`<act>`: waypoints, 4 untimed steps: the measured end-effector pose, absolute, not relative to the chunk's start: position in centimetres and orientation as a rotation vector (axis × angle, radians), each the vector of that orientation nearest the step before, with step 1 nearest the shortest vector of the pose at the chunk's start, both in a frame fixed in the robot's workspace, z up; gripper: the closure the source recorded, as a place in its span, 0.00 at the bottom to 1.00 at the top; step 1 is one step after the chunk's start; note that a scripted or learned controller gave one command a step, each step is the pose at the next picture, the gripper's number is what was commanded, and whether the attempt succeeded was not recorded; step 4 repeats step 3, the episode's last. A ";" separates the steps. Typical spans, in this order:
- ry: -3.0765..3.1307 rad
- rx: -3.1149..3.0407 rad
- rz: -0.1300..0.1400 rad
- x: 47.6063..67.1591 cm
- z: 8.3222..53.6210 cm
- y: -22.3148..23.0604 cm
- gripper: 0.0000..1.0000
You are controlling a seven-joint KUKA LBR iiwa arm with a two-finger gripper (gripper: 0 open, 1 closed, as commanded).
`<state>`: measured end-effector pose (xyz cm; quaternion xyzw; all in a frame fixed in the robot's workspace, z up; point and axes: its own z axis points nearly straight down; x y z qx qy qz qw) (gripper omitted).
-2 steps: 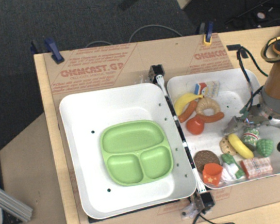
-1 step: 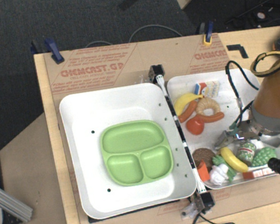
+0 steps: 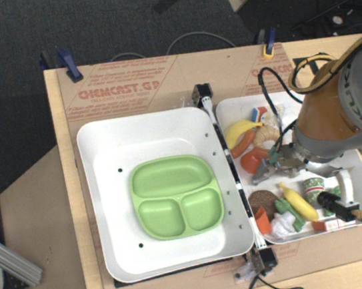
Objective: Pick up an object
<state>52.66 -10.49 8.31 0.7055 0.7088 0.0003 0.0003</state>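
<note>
From my seat, the left bin [image 3: 102,206] holds 1 green divided tray [image 3: 176,196] with 3 compartments, lying flat near the bin's middle. Just right of it runs the seam where the 2 bins meet, with a black clip [image 3: 202,93] at its far end.

The right bin [image 3: 230,109] is crowded. At its far left I see a yellow banana [image 3: 241,129] with a red toy piece [image 3: 253,160] just nearer. Toward the near left sits a brown round object [image 3: 262,199], and right of that a second, smaller yellow banana [image 3: 298,202] lies at a slant beside a green-and-white can [image 3: 313,188]. A red-and-white item [image 3: 326,225] lies along the near wall.

The gripper [image 3: 270,165] is low in the right bin, just right of the red toy piece, in the clutter. I cannot tell how it is set. The grey arm [image 3: 357,107] with its orange band [image 3: 322,116] comes in from the right, covering that bin's far right part.
</note>
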 end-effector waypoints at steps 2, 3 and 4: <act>2.218 2.222 0.000 48.0 9.3 -12.7 1.00; 2.228 2.208 0.009 52.9 18.8 -4.2 1.00; 2.228 2.208 0.009 52.9 18.8 -4.2 1.00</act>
